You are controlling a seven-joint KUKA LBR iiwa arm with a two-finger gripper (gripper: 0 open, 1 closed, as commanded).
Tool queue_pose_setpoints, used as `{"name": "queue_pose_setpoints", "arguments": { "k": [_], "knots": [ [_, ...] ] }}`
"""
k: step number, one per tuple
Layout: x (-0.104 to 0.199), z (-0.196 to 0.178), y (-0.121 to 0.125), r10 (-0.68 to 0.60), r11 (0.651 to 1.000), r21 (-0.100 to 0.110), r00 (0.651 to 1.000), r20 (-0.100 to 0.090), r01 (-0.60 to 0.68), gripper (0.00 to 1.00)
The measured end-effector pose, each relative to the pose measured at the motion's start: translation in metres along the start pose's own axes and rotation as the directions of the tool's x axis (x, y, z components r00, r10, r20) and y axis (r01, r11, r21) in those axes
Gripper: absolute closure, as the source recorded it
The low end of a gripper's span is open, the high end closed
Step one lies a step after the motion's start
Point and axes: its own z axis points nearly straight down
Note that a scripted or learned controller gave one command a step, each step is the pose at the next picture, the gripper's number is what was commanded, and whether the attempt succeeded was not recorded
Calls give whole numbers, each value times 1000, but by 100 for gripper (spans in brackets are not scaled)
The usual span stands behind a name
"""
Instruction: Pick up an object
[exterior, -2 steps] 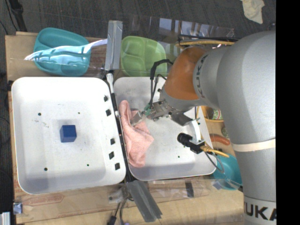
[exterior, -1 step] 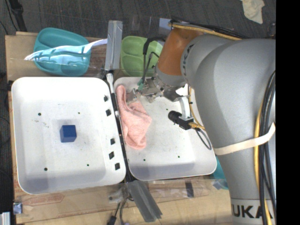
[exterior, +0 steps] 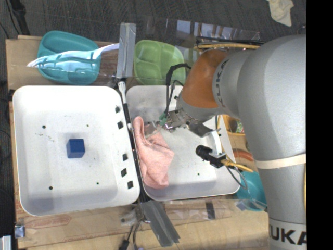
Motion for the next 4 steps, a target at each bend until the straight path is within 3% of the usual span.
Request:
{"name": "queue_pose_setpoints", "arguments": {
  "k": [1,2,3,4],
  "knots": [
    [-13,0,-90,-12,1000,-2,1000,1,12,0],
    [16,0,-44,-5,1000,-1,1000,1,5,0],
    [4,1,12,175,985,1,985,0,-175,0],
    [-30,-17,47,191,982,-1,982,0,-191,0]
  ]
}}
